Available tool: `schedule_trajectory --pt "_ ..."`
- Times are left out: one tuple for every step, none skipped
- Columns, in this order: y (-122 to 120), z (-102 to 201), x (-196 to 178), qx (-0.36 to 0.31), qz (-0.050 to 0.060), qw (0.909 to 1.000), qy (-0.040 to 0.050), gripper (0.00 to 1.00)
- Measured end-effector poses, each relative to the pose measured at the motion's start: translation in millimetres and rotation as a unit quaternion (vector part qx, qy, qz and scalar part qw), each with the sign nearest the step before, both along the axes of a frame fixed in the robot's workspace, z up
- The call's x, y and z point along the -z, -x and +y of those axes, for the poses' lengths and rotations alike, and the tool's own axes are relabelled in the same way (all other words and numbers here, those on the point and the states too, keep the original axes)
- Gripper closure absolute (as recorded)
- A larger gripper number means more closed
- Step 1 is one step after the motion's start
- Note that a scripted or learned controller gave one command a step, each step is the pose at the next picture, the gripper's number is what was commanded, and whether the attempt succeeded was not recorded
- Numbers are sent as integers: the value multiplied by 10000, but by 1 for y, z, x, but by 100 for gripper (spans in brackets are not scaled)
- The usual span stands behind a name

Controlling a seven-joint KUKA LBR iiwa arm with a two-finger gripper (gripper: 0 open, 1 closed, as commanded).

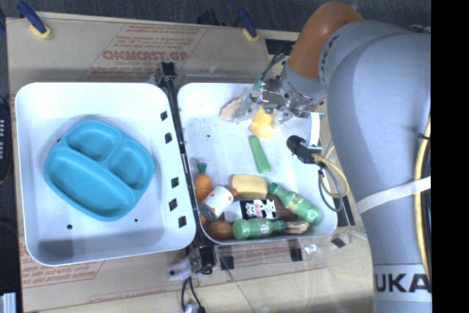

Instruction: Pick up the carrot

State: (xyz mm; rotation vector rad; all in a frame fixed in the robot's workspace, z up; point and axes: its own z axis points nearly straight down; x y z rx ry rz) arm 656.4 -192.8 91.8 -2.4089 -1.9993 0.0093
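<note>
Orange, stubby plastic carrot (202, 185) with a green top: the task's thing lies in the right-hand shallow white bin (212, 102), against that bin's left wall, and is not yet grasped. Touching its lower right side is a small white cylinder (218, 198); further along that bin's near wall are crowded a pale yellow block (249, 185), a black-and-white printed carton (258, 210), and two green toy bottles (258, 228) (296, 204). This packing probably leaves little finger room beside the carrot.

The end effector (272, 97) hangs over the bin's far right corner, well apart from the carrot, just above a yellow toy (262, 125) and a green stick (259, 154); whether it is spread or pressed together cannot be told.

The left-hand bin (29, 179) holds a blue three-compartment tray (99, 168). Cardboard on the bench (139, 51) behind the bins reads roughly "CHEMCAST GP"; the grey arm (381, 128) shows "UKA".
</note>
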Motion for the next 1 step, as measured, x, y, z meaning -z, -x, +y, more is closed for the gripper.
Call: schedule_trajectory --pt "-1 2 -11 -59 18 10000 9 100"
